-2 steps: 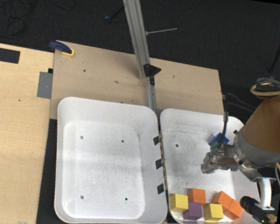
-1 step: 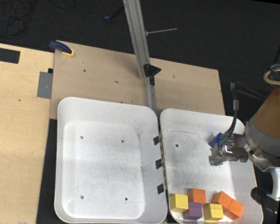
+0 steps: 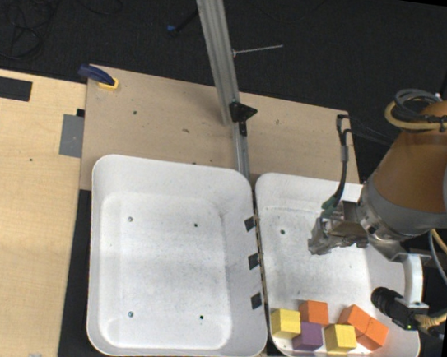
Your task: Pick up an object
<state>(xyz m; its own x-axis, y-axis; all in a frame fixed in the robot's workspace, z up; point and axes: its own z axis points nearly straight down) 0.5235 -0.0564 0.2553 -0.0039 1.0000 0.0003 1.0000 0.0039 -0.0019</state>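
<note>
**Gripper hanging over the right bin, blocks lying at its near end**

We are looking down on two white bins sitting side by side on the wooden bench [image 3: 174, 120]. The arm [image 3: 420, 174] is reaching in from the right, its orange band showing above the wrist, and the gripper [image 3: 321, 240] is hovering over the middle of the right bin [image 3: 303, 202]. We cannot tell whether its jaws are apart or together, because the tip is reading as a dark, blurred mass, and we are seeing nothing between them.

The blocks are lying clustered at the near end of the right bin, well apart from the gripper. We are counting a yellow block [image 3: 286, 321] at the left, an orange block [image 3: 314, 311] just behind it, a purple block [image 3: 310, 336] touching both, a second yellow block [image 3: 340, 338] beside the purple one, and a larger orange block [image 3: 367, 326] at the right end of the cluster.

The left bin [image 3: 166, 256] is sitting just beside the right one, and a slanted metal rail [image 3: 221, 53] is rising from the seam between them.
</note>
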